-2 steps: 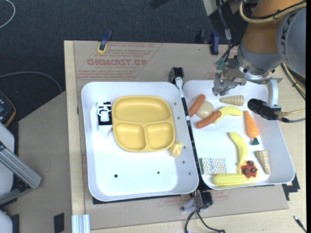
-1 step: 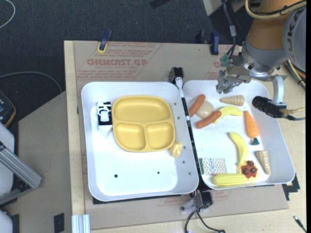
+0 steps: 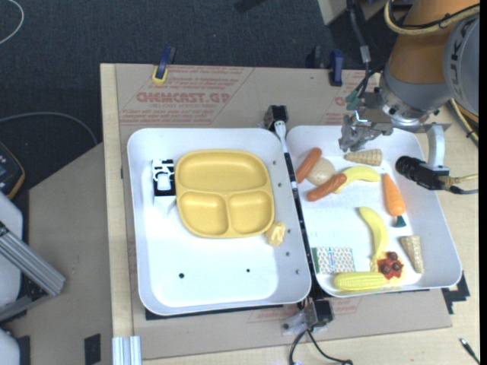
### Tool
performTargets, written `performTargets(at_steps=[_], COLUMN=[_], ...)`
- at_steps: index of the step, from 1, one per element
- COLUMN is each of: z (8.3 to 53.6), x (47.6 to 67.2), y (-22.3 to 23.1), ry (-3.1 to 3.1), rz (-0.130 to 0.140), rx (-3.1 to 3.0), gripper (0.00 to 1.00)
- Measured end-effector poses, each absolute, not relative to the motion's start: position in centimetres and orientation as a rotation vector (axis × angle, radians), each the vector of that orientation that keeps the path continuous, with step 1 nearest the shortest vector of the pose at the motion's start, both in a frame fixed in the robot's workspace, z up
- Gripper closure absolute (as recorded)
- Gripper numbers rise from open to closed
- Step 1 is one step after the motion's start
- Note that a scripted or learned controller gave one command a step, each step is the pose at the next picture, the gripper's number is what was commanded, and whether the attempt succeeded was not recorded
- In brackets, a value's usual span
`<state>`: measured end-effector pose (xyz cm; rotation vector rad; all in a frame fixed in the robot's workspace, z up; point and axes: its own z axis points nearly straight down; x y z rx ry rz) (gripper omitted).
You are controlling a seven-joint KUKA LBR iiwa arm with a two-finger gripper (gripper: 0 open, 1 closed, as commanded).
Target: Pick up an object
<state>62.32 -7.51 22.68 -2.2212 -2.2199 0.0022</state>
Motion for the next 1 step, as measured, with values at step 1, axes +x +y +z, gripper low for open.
performTargets(at_steps=[1], z=[23.19], x=[63.12], y=[-7.18], ry=[-2.225], rz=[-0.003], rx=[-2.222], gripper=[1.00])
